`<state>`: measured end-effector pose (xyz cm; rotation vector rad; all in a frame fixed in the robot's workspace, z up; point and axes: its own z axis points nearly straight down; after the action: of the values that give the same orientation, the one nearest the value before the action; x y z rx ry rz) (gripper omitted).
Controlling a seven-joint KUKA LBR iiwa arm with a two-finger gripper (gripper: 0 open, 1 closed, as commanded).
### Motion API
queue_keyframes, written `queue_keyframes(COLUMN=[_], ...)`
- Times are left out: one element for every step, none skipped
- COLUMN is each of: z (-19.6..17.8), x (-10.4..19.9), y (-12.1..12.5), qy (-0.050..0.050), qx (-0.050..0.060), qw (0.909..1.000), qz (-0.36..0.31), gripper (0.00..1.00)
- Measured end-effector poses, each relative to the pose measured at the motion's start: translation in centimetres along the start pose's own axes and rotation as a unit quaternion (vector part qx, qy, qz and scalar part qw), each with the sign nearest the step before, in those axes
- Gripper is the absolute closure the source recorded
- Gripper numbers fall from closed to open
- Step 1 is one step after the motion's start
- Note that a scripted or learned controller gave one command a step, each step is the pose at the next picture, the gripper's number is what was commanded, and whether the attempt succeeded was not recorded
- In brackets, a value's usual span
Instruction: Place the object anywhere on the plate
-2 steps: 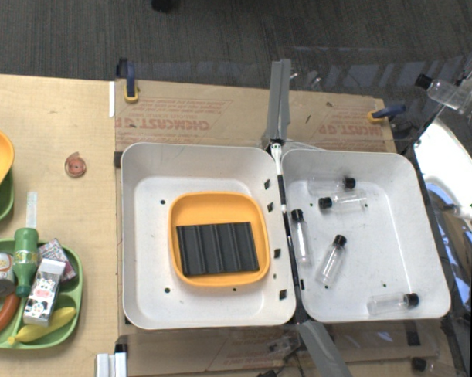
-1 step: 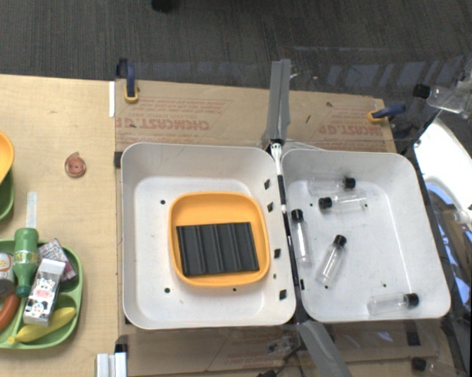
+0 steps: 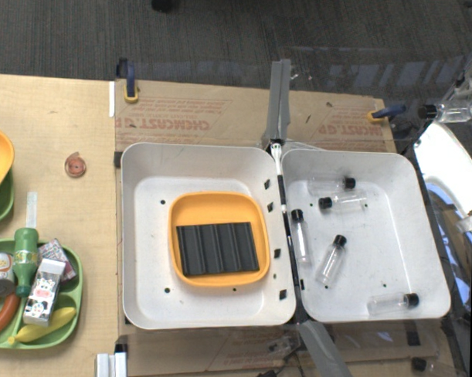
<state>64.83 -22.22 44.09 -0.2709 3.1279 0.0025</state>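
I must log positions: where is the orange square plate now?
The orange square plate lies in the left white bin, holding a dark ribbed slab.

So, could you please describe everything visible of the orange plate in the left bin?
The orange plate, a rounded-square dish that looks like plastic, lies flat in the middle of the left white bin. A dark grey ribbed rectangular slab rests on it, covering most of its centre and leaving the raised rim showing all round.
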Motion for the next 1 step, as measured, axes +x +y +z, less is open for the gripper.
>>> queue_keyframes(z=[-0.08], x=[-1.18], y=[-0.15], qy=[-0.002], qx=[0.001], qw=[0.9903], qz=[-0.139], gripper=[1.0])
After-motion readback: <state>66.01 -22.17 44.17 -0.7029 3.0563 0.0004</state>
